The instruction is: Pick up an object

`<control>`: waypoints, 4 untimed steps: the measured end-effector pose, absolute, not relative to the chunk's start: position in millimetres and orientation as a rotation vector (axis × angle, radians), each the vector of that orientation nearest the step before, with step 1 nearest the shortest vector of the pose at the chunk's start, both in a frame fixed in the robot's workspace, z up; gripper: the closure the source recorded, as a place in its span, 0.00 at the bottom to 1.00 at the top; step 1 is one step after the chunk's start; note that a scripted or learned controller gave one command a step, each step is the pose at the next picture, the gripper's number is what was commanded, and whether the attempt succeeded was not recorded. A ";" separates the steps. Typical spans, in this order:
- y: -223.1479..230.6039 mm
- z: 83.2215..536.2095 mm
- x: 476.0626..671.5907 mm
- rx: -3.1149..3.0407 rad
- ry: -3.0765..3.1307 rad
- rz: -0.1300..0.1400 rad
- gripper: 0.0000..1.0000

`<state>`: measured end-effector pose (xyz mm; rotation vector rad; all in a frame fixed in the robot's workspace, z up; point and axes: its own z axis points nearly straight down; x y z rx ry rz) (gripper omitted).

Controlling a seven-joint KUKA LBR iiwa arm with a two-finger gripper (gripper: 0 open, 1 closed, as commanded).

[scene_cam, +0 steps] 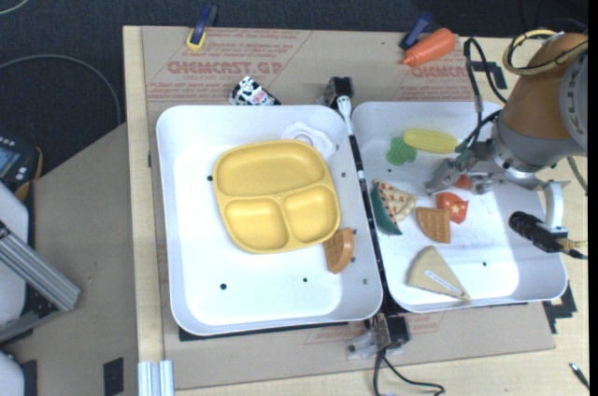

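Note:
My gripper [460, 179] hangs low in the right bin [523, 287], at its middle, under the grey and orange arm [547, 105]. Just below and touching or nearly touching it lies a small red toy piece [454, 206]. Around it lie a brown toast piece [433, 224], a pizza slice [392, 204], a yellow corn cob [430, 140], a green piece [400, 152] and a pale cheese wedge [436, 274]. I see nothing lifted off the bin floor.
The left bin [187, 198] holds a yellow divided plate [276, 195], a brown pastry [340, 249] and a white ring-like item [313, 138]. A black fitting [537, 232] juts out by the right bin's right wall. Clamps [428, 47] sit on the bench behind.

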<state>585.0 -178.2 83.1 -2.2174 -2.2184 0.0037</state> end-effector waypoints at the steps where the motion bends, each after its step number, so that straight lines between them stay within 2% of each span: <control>1: -178.7 95.6 586.1 -2.222 -2.221 0.000 1.00; 3: -183.4 214.6 602.4 -2.227 -2.229 -0.006 1.00; 4: -183.6 226.0 603.4 -2.224 -2.226 -0.003 1.00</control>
